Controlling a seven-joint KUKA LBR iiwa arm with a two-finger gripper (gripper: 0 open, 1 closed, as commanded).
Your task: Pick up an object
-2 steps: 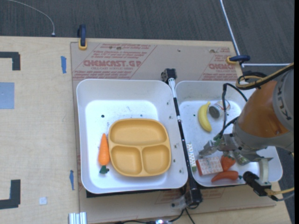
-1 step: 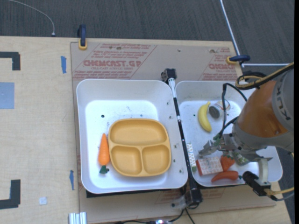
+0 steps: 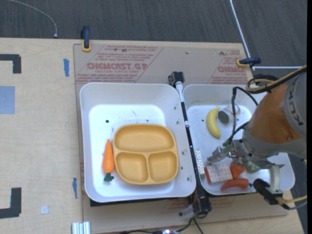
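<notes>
My gripper (image 3: 232,153) hangs low over the near half of the right bin (image 3: 197,97), with the orange-banded wrist behind it to the right. Just below it lie a red and white packet (image 3: 217,172), a small orange-red piece (image 3: 237,170) and a long red item (image 3: 234,184). A yellow banana (image 3: 212,122) and a small round grey object (image 3: 224,116) lie at the far side of the same bin, apart from the gripper. I see nothing held.
The left bin (image 3: 86,130) holds a yellow three-part plate (image 3: 145,153) with an orange carrot (image 3: 108,157) beside it on the left. A black clamp (image 3: 176,78) sits at the far end of the rims between the bins. Cables loop over the right bin's far right corner.
</notes>
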